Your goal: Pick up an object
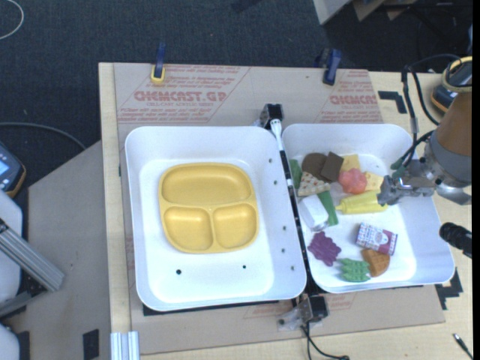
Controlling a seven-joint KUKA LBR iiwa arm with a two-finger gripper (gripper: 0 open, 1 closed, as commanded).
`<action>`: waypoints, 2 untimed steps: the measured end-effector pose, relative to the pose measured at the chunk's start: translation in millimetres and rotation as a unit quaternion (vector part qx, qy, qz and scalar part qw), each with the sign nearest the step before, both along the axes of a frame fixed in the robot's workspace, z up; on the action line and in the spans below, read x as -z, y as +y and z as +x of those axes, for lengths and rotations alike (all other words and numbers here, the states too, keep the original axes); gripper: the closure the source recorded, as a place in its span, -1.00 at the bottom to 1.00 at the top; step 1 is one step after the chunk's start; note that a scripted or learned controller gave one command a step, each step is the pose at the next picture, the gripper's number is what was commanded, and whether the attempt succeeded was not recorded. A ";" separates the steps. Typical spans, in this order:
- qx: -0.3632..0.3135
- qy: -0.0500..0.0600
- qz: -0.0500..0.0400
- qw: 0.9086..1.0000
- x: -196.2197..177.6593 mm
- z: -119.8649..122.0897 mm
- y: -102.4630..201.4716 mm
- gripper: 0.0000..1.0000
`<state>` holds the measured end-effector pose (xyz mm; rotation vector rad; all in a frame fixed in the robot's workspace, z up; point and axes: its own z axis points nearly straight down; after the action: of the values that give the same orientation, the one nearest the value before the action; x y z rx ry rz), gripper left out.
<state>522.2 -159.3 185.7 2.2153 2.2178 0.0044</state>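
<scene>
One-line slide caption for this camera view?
Gripper poised over the toy-filled right bin; yellow divided tray sits in left bin.

Two shallow white bins are seen side by side on a bench (225, 88) covered with printed brown board. In the left bin (142, 201) a yellow three-compartment plate (208, 205) is laid. In the right bin (420, 253) a cluster of toy food is gathered: a brown piece (322, 165), a pink round piece (352, 179), a yellow corn cob (362, 202), a green stick (328, 204), a purple grape bunch (324, 247), a small purple-and-white carton (376, 238) and a green leafy piece (355, 270). The gripper (392, 189) is positioned low, at the corn cob's right end; the arm (452, 145) is extended in from the right.
</scene>
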 end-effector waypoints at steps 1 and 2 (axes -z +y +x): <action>0.000 0.000 0.000 1.000 -42.0 1.6 -0.3 1.00; -0.002 0.004 0.003 1.000 -32.2 10.3 52.8 1.00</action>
<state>532.5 -106.5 217.9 2.2170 2.2297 0.0013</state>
